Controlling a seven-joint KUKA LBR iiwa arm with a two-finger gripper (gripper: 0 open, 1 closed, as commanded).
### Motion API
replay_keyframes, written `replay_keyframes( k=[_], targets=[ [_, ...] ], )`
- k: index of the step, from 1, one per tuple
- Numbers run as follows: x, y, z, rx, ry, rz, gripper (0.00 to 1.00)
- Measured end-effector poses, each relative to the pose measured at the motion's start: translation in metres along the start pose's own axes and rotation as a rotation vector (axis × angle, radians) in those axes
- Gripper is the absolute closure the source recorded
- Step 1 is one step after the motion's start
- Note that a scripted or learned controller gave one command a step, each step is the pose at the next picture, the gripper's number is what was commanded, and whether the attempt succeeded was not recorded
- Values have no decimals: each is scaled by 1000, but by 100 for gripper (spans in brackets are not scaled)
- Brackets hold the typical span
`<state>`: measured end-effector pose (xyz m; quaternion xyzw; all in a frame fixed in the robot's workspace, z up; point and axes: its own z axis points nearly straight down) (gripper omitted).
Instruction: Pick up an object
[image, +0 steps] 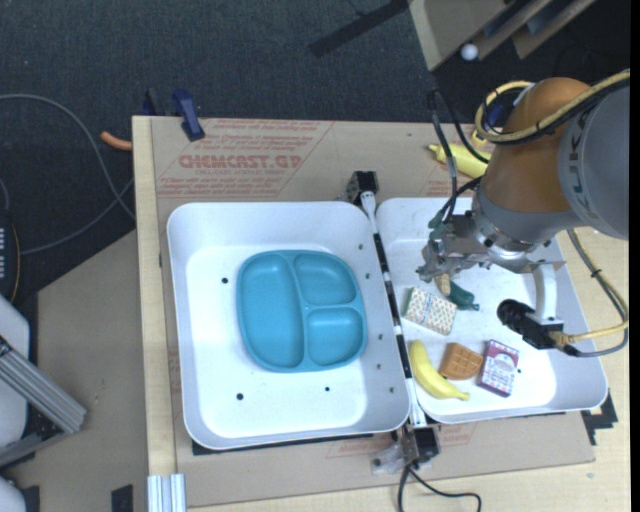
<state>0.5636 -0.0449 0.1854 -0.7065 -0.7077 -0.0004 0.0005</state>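
The right bin (580, 385) holds a speckled white packet (431, 310), a yellow banana (432, 372), a brown waffle-like piece (460, 360) and a small maroon box (499, 367). A small dark teal thing (462, 294) lies just right of the packet. My gripper (440, 264) hangs low over the left half of this bin, just behind the packet and beside the teal thing. Nothing shows as lifted from the bin floor.
The left bin (200, 400) holds a blue divided plate (300, 308). A yellow object (452, 155) lies on the bench behind the right bin, and a blue clip (187, 113) sits at the bench's far left edge. The arm's grey and orange body covers the right bin's far corner.
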Motion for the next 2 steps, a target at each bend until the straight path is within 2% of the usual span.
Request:
replay_keyframes(
  k=[1,2],
  targets=[
    [77,13,-45,-1,0,0,100],
    [37,9,-46,1,-2,2,100]
  ],
)
